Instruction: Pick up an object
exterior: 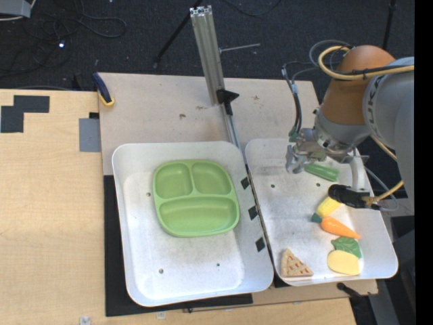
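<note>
Glossy green plastic plate (195, 198)

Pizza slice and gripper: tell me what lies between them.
In the camera view, only bare white bin floor separates the pizza slice from the gripper; the other toys sit further right.

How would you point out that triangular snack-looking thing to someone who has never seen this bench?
Start at the right white bin, the one the grey arm reaches over. Follow its near edge to the tan pizza-slice wedge, lying left of the yellow and green toy. It is the one flat triangle there, with a crisscross pattern on top.
</note>
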`<action>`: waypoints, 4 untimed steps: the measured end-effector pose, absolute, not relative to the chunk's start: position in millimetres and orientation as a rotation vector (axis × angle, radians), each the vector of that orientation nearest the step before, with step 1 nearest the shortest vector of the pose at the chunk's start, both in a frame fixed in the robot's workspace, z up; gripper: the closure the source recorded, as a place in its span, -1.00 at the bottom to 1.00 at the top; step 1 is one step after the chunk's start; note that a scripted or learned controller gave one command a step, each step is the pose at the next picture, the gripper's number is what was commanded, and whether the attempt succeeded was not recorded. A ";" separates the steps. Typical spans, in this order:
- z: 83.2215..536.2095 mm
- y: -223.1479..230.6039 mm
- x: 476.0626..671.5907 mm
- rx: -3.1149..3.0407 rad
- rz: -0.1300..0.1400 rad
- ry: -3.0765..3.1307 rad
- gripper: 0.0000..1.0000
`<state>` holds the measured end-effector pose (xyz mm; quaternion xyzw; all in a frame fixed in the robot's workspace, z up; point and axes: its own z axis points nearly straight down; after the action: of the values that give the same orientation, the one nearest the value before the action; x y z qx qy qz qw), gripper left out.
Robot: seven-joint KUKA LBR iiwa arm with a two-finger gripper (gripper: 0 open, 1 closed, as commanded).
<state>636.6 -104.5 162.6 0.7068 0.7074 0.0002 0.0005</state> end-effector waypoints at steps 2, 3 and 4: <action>201.4 -47.7 622.4 2.220 -0.003 2.230 1.00; 217.2 -2.8 612.2 2.220 -0.003 2.229 1.00; 210.5 47.1 594.3 2.220 -0.005 2.230 1.00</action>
<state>594.3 47.1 210.5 0.7055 0.7088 -0.0015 -0.0026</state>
